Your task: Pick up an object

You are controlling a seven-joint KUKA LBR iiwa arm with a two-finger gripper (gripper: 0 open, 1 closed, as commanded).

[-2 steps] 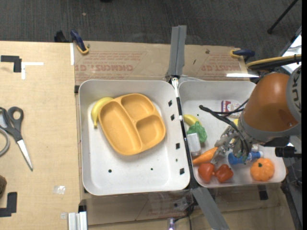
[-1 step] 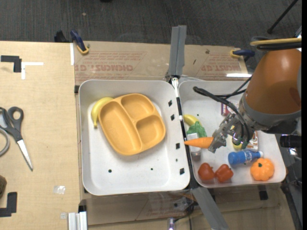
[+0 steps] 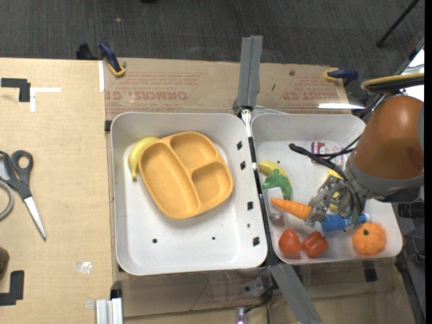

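Note:
My gripper (image 3: 329,206) is low in the right bin (image 3: 307,132), hanging from the orange-banded wrist (image 3: 391,140). It stands over the thick end of a toy carrot (image 3: 290,208), which lies with its green top (image 3: 279,183) pointing to the upper left. A blue object (image 3: 335,223) lies just below the gripper, partly hidden by it. Along the bin's front edge sit a red tomato (image 3: 290,243), a red pepper (image 3: 316,244) and a small orange pumpkin (image 3: 369,239). Nothing is visibly lifted.
The left bin (image 3: 135,241) holds a yellow-orange divided plate (image 3: 185,174) with a banana (image 3: 138,155) tucked under its left rim. A yellow piece (image 3: 268,168), a white packet (image 3: 325,147) and a black cable (image 3: 314,154) lie at the right bin's back. Scissors (image 3: 24,189) rest on the bench at left.

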